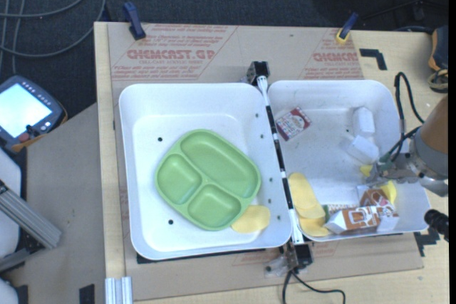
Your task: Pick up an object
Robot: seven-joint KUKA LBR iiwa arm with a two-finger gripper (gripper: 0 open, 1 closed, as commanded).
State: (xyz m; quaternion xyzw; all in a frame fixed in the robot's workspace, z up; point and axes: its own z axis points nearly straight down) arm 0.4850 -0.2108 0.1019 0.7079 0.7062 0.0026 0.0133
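- The grey robot arm reaches in over the right rim of the right-hand shallow white bin [324,87]; its two-finger gripper [385,169] sits low near that bin's right wall.
- Whether the gripper is grasping anything I cannot tell.
- Just beside the gripper, toward the bin's front right corner, lies a small orange-and-white printed carton [365,216], with a bit of yellow plastic [389,190] near it.
- A clear crumpled plastic wrapper [362,133] lies toward the back right of that bin.
- A red-and-white snack packet [291,123] rests near the back left wall.
- Pale yellow banana-shaped pieces [306,204] lie along the front left corner.
- In the left-hand shallow white bin [135,153], a green three-compartment plastic tray [206,178] sits about the middle, with a pale yellow lemon-shaped piece [251,219] touching its front right edge.
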